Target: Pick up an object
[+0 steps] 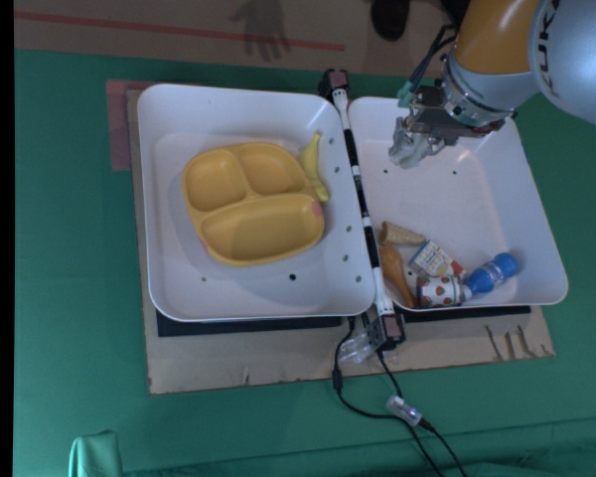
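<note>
The end effector hangs over the far part of the right bin. Nearer the camera than it, in that bin's near corner, lie a bread wedge, carton, cup and bottle. To its left, the left bin holds a divided plate with a banana touching its right edge.

Banana perhaps partly behind tray

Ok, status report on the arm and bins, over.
Gripper over right bin's far end, holding nothing. Small items clustered at near edge, untouched. Yellow tray, banana in left bin.
</note>
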`<state>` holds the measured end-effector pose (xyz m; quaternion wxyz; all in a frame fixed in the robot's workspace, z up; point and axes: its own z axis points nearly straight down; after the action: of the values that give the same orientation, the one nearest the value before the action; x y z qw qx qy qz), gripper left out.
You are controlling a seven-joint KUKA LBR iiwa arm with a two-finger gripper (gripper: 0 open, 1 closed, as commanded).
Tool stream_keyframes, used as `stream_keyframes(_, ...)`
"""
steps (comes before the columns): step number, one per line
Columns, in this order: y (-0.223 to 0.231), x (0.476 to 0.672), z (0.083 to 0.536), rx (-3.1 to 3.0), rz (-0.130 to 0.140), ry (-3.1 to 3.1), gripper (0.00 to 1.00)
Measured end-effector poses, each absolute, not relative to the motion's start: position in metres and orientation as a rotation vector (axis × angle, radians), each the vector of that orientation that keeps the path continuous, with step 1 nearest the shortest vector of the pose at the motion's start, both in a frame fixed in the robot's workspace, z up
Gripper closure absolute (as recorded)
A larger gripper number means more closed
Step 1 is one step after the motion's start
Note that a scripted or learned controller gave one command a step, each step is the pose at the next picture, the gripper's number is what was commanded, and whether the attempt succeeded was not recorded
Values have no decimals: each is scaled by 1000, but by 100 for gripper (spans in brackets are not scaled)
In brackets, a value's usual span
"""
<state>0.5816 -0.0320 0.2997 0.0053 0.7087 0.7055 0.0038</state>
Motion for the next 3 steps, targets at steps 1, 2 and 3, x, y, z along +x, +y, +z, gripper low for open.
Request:
stream_keyframes(1,-30,672,321,2218,10,2208,100)
stream_keyframes(2,11,702,305,2216,12,2208,100)
stream_keyframes(3,56,702,341,2217,15,2208,100)
